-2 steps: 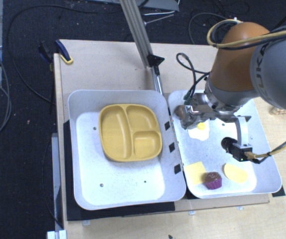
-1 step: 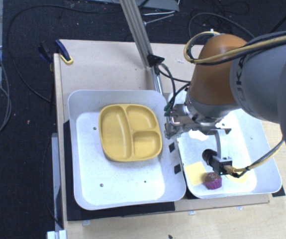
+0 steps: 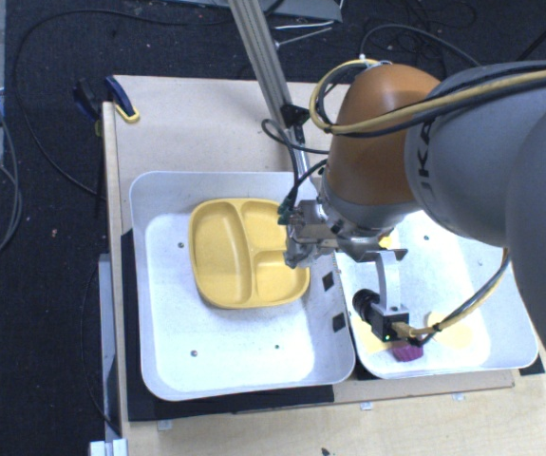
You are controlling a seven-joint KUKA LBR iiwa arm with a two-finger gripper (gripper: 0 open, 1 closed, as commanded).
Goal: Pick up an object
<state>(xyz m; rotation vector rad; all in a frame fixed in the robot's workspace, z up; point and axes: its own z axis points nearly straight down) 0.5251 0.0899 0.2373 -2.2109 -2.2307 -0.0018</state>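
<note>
1. We see the KUKA arm [image 3: 462, 150] reaching in from the right, its orange band bulking over the seam between the two bins, probably because the program is bringing the wrist down over the left bin's contents.
2. The bench [image 3: 206, 122] is pale wood, set on a dark floor strewn with cables [image 3: 26, 169]; a metal pole [image 3: 258, 46] slants up behind.
3. The left bin [image 3: 159, 350] and right bin [image 3: 510, 350] sit side by side, touching along their inner walls.
4. The yellow divided plate [image 3: 239, 255], the likeliest thing to pick, lies flat in the left bin, toward its right wall.
5. The gripper [image 3: 296, 245] sits at the plate's right rim; we cannot tell how its jaws stand, and nothing shows as held.
6. A small purple object [image 3: 406, 351] lies in the right bin near its front edge, beside some yellow pieces half hidden under the arm.
</note>
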